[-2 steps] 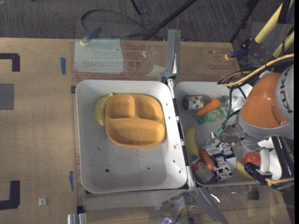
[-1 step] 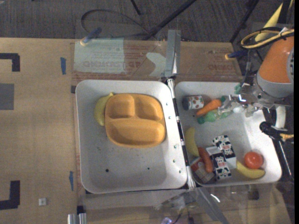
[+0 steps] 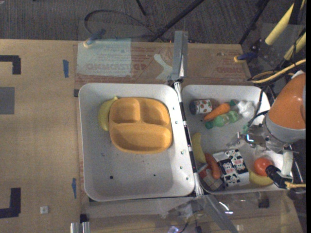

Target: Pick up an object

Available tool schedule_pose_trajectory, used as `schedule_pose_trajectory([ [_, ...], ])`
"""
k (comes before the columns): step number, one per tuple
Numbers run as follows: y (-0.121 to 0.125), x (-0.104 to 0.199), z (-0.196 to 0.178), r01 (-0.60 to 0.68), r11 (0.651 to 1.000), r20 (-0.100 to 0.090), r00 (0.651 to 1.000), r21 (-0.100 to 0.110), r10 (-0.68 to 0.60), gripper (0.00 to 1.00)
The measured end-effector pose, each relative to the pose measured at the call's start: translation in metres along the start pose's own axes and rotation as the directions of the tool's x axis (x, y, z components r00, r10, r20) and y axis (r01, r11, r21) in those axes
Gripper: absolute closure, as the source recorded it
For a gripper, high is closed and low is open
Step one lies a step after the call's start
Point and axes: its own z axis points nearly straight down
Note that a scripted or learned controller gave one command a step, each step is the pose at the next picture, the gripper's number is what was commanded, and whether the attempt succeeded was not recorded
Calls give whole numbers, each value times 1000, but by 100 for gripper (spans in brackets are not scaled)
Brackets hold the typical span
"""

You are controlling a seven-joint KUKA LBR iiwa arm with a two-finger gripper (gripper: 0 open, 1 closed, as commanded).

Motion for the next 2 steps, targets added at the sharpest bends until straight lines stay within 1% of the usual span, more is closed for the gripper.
schedule_pose_trajectory([
  [1, 91, -5, 2, -71, 997, -13, 997, 10, 71, 0],
  [2, 137, 56, 7, 19, 998, 4, 1000, 52, -19, 0],
])
